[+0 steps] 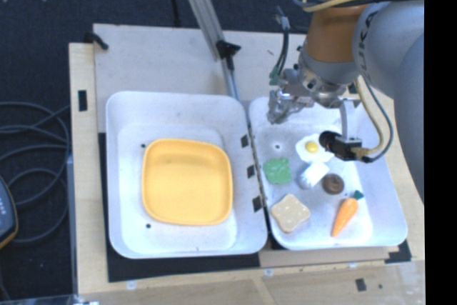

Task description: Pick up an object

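Objects for picking lie in the right bin, six in all. Fried egg: centre of the bin, just below the claw. Green piece: at 8 o'clock from the egg, near the bin's left wall. White cup: directly at 6 o'clock from the egg, close to it. Brown round piece: at 4 o'clock from the cup, just beside it. Bread slice: at 6 o'clock from the green piece, near the bin's lower left corner. Carrot: at 3 o'clock from the bread, tilted, green end up.

Left bin: holds one yellow plate, lying flat at centre.

Claw: over the right bin's upper left corner, at 11 o'clock from the egg, apart from every item. Finger spread cannot be told from this angle.

Counter: carries both bins side by side.
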